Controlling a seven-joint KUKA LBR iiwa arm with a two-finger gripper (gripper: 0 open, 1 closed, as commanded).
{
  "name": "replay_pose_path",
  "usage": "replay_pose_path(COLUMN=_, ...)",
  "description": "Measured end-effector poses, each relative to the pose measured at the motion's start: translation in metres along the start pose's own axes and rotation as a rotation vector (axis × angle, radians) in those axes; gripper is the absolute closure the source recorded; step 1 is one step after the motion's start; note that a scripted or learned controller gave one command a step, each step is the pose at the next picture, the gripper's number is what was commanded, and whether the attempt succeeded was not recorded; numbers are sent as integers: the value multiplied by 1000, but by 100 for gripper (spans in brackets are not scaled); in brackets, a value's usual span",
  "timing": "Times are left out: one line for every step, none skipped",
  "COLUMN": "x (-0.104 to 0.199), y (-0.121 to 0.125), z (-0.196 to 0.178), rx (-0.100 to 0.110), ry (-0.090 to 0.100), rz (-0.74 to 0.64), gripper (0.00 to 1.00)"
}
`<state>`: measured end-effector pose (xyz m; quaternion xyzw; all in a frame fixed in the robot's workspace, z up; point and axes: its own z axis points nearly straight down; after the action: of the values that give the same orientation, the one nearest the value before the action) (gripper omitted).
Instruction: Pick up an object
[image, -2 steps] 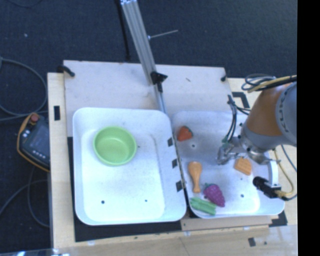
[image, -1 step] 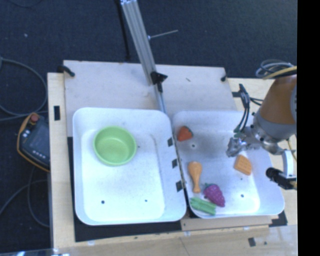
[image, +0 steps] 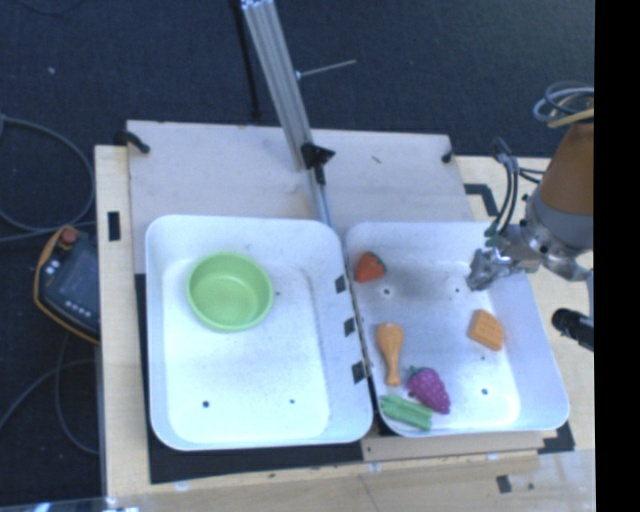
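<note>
The gripper (image: 484, 270) hangs over the upper right part of the right bin (image: 430, 245), reached in from the right under the grey arm with its orange band (image: 570, 175); whether it is open or closed cannot be told from here, and nothing shows in its grasp. Nearest to it, just below and still apart from it, lies an orange wedge like a toy piece of bread or cheese (image: 486, 329). Further left in the same bin sit a toy strawberry (image: 369, 267) near the top left corner, a toy chicken drumstick (image: 390, 351), purple toy grapes (image: 428, 388) just beside the drumstick's lower end, and a green toy vegetable (image: 405, 411) at the bottom rim. The left bin (image: 250, 400) holds a green bowl (image: 230, 291), upright, in its upper left part
</note>
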<state>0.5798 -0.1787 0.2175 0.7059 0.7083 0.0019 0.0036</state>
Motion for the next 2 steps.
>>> replay_pose_path(x=5, y=5, z=-47, rx=1, ry=1, rz=-1, gripper=100)
replay_pose_path(x=49, y=-5, z=-38, rx=6, ry=1, rz=-1, gripper=100)
